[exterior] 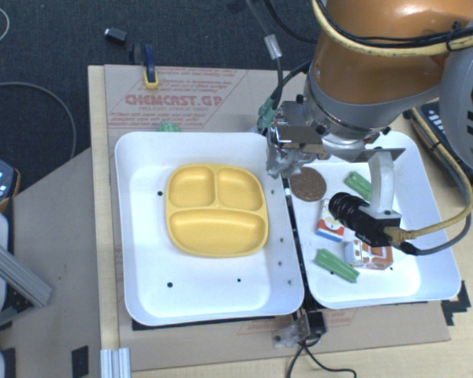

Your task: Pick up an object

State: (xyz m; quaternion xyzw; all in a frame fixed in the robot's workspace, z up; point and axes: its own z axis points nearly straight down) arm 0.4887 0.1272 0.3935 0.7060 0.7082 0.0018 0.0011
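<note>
**Arm low over the right bin, 5 small items beneath it**

A brown board (221, 93) covers the bench and carries 2 shallow white bins touching side by side; dark carpet (47, 46) with loose cables surrounds it. Red print on the board at 12 o'clock reads "CHEMCAST", the rest too faint to read. A yellow-and-blue clamp (149, 67) grips the board's far edge at 11 o'clock, and a grey metal rail (16, 270) lies off the board at 8 o'clock.

The left bin (142, 290) holds a yellow plate (217, 209) with 3 compartments, lying flat near its middle.

The right bin (433, 274) holds the small things: a brown disc (309, 186) at its 10 o'clock side, just beside the shared rim; a green piece (359, 184) towards 12 o'clock; a second green piece (336, 264) at 6 o'clock; a red, white and blue packet (329, 228) near the middle; and another printed packet (370, 257) just beside it, its lettering too small to read.

The arm's grey and orange body (386, 46) fills the 1 o'clock corner and hides the bin's far edge. The gripper (285, 164) hangs at the bins' shared rim, just beside the brown disc; whether its fingers are apart or together I cannot tell. A black unit (363, 220) on a white bracket, with a tan cable, sits over the packets and covers part of them
</note>
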